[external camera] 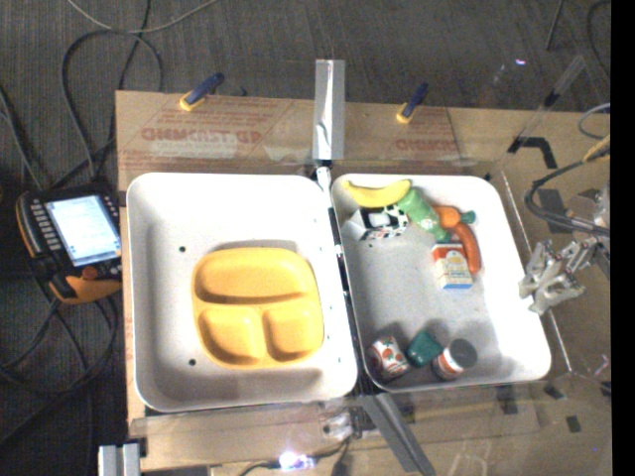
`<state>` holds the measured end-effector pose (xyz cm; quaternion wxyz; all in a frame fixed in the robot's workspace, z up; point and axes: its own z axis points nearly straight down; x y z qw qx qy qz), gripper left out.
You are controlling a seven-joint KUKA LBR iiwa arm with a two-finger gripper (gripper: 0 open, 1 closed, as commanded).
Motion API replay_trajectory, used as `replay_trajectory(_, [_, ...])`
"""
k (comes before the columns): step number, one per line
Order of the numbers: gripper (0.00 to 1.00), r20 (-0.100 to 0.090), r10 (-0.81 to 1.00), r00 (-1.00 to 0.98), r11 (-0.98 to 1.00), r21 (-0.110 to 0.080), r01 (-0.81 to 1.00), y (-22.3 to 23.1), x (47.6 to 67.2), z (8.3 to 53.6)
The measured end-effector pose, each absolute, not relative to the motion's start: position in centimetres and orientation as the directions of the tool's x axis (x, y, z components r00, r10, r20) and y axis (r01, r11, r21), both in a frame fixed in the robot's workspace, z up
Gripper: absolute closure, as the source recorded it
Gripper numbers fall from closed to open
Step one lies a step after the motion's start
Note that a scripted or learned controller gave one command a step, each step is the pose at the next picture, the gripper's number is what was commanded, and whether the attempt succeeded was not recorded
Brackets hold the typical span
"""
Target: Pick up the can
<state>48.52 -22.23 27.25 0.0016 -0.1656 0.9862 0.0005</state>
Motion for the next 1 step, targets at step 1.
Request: replay_trajectory(1, [0.00, -0.004, -0.328, -0.945, 0.945, 0.001, -0.328, -22.19, 48.54, 27.25])
